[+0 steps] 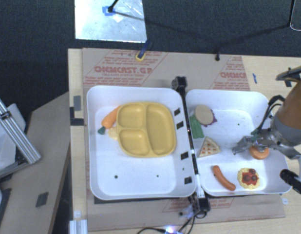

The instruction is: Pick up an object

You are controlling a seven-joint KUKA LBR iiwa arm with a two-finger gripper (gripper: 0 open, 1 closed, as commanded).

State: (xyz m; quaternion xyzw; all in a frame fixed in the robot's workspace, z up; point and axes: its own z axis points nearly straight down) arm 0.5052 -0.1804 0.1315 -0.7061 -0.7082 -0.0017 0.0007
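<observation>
We see the desk (228, 67) under printed cardboard, a shiny metal sheet (110, 13) lying on the dark carpet (33, 38) beyond its far edge.

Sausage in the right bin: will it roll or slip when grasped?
The sausage looks rounded and elongated, so it may roll sideways if nudged. Its glossy surface suggests a slippery grip. Probably a light, stiff toy, lying clear of the pizza slice.

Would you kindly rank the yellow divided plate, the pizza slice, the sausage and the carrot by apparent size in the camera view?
1. Yellow divided plate, by far the largest.
2. Pizza slice.
3. Sausage and carrot look about alike, so I won't separate them.
</observation>
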